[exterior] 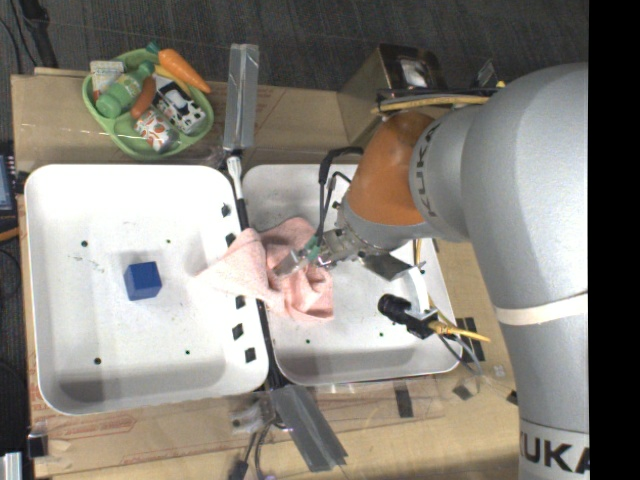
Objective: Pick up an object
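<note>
- The pink cloth (275, 268) lies draped over the divide between the two bins, part on the right edge of the left bin (60, 268), the bunched part in the right bin (340, 363).
- It looks light and limp. It will sag and trail when lifted, and the end lying over the divide may drag on it.
- Best place to take it, by the look of things, is the heaped fold in the right bin, where there is thickness to pinch. The flat flap on the left offers little to bite.
- No worry about breakage, but a thin pinch of fabric could slip out.
- The gripper (305, 258) is down in the right bin, right on top of the bunched cloth, its metal tip among the folds.
- Whether the pincer is spread or pressed together cannot be told from here, nor whether it has any cloth.
- The arm (470, 168) reaches in from the right, its orange band (385, 183) above the wrist, the wrist bent down and leftward toward the cloth.
- A blue cube (143, 280) sits in the left bin, well apart from the gripper.
- A green basket (100, 118) of toys stands on the far side of the left bin.
</note>
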Robot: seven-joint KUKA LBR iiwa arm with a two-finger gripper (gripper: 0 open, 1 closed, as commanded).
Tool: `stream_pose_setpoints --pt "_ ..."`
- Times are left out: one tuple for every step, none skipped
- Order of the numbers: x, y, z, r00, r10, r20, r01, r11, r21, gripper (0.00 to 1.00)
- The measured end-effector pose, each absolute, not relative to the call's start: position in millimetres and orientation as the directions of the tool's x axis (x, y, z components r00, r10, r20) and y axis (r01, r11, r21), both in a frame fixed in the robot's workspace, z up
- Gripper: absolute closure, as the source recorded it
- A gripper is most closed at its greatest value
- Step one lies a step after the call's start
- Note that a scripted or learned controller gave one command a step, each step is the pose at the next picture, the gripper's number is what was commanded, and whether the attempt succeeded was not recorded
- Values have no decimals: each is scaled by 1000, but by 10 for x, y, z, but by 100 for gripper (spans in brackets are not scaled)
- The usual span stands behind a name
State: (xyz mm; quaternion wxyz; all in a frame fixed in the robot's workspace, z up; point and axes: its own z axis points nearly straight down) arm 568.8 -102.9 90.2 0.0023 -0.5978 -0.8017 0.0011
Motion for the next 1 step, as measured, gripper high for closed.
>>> stream_pose_setpoints --pt "5689 -1022 976 -290 957 5 957 290 -9 100"
